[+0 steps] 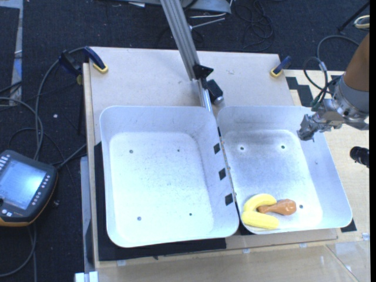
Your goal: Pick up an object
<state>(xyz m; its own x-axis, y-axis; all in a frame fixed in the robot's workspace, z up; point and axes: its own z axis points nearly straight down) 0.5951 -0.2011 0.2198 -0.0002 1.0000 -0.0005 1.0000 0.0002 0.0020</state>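
The tool (308, 129) hovers over the right shallow white bin's (329, 175) far edge, well apart from the curved yellow plastic banana (257, 211) and brown chicken-leg toy (280, 207); its state cannot be told.

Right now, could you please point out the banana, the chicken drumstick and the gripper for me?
banana (257, 211): camera view, middle of its curved yellow body.
chicken drumstick (281, 207): camera view, its brown meaty end.
gripper (307, 130): camera view, its tip.

Bright even overhead light, soft shadows, slightly grainy, mild blur.
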